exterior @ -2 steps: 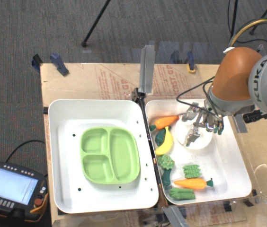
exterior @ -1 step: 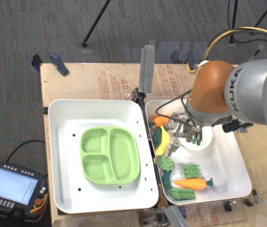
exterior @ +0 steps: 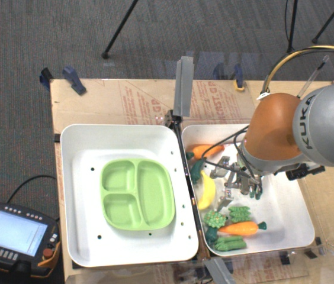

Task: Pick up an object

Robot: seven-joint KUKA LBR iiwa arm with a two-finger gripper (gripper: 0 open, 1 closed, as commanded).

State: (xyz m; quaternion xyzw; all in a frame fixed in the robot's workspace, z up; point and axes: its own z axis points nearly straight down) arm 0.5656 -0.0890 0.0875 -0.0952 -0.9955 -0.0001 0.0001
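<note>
**Right-bin pick: hazards on record**

Item 1. Gripper [exterior: 233, 189]: hangs low over the middle of the right bin [exterior: 291, 218], just right of the banana. Its metal fingers look spread apart with nothing seen between them; the view is small and cluttered there, so this is a reading, not a certainty.

Item 2. Candidate objects, all in the right bin's left half:
- toy banana [exterior: 206, 191], yellow, lying along the left wall;
- toy carrot [exterior: 240, 228], orange, lying flat near the front wall;
- second orange piece [exterior: 207, 151], near the back wall, carrot-like;
- bunch of green grapes [exterior: 215, 219], touching the carrot's end;
- green leafy pieces [exterior: 240, 212] and [exterior: 230, 244], above and below the carrot.

Item 3. Left bin [exterior: 78, 158]: holds a green divided plate [exterior: 138, 194], well apart from the gripper.

Item 4. Risks, judged:
- Toys lie packed and touching; a closing finger may land on a neighbour and push the target aside.
- The banana sits close to the bin wall; one finger may strike the wall or the divider between bins.
- Smooth rounded shapes could roll or squirt out of a shallow pinch.
- A descent between toys would close on nothing.
</note>
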